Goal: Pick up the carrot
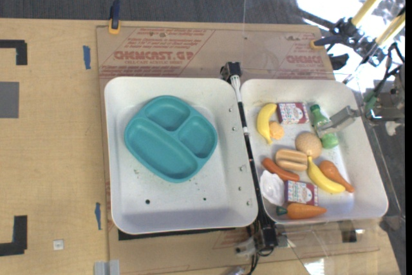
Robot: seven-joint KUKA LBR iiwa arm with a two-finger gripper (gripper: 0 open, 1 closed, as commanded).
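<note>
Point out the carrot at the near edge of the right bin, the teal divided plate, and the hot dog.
carrot (304, 210), camera view, middle of its orange body.
teal plate (168, 165), camera view, its long compartment.
hot dog (291, 158), camera view, middle of the bun.

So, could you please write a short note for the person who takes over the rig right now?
Gripper: reaching in at the right bin's upper right edge, over the green item; it holds nothing that I can see, and whether it is open is unclear.
Carrot: lying at the near edge of the right bin, beside a small pink carton, far from the gripper.
Left bin: holds a teal divided plate.
Done: nothing; the carrot is not yet picked.
Left: move over the carrot, grasp it, lift it.
</note>
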